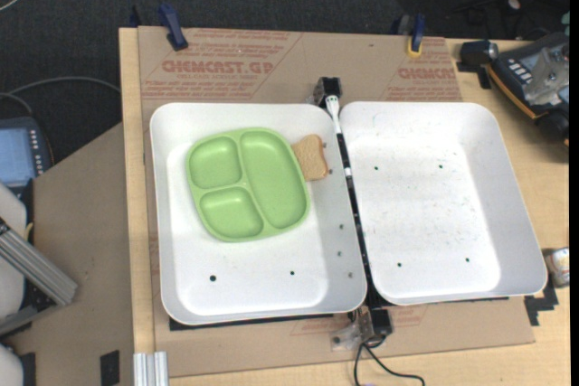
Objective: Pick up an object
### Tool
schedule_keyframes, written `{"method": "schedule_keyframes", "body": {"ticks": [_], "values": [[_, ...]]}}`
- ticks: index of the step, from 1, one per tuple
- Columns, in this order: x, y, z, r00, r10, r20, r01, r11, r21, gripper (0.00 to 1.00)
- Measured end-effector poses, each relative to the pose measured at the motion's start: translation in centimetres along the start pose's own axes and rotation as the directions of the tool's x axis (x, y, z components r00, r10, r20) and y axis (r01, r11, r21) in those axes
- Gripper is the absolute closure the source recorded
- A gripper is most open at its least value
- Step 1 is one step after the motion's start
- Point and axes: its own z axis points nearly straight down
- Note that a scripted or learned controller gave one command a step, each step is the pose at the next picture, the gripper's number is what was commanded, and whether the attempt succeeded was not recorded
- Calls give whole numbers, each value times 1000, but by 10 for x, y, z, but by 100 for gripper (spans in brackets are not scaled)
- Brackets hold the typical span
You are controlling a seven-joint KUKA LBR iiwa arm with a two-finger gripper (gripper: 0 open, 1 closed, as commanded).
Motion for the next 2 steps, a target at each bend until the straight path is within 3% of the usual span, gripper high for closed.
{"method": "schedule_keyframes", "body": {"ticks": [1,2], "values": [[22,-41,81,1000,2,-7,-2,1000,23,100],[36,-23,-92,1000,-2,-1,2,1000,-8,100]]}}
